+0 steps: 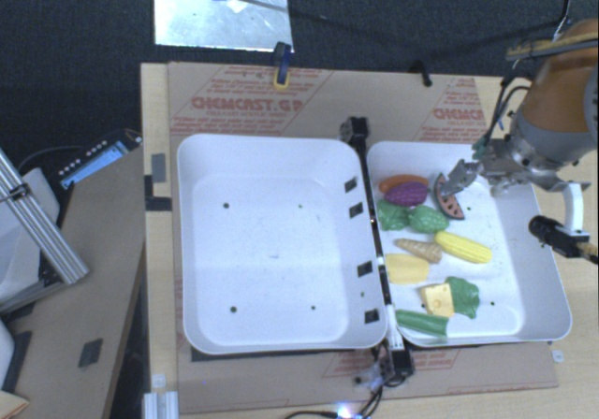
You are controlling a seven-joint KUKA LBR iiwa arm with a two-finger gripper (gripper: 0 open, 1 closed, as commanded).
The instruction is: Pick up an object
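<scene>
The right bin (pixel 524 286) holds several toy foods. An orange piece (pixel 402 181) and a purple eggplant (pixel 407 194) lie at its far left, with two green vegetables (pixel 412 218) just below them. Further forward are a tan cone (pixel 418 249), a yellow corn cob (pixel 462 247), a pale yellow piece (pixel 405 268), a cheese wedge (pixel 435 300) against a green leafy piece (pixel 464 296), and a green cucumber (pixel 421 322). My gripper (pixel 454 185) hangs low over the bin's upper middle, right at a red watermelon slice (pixel 453 207). Whether it touches the slice is unclear.
The left bin (pixel 271 249) sits beside the right one, with a black divider strip (pixel 367 221) between them. A black part of the arm (pixel 560 237) juts over the right bin's right rim. A yellow-blue clamp (pixel 282 66) stands on the bench's far edge.
</scene>
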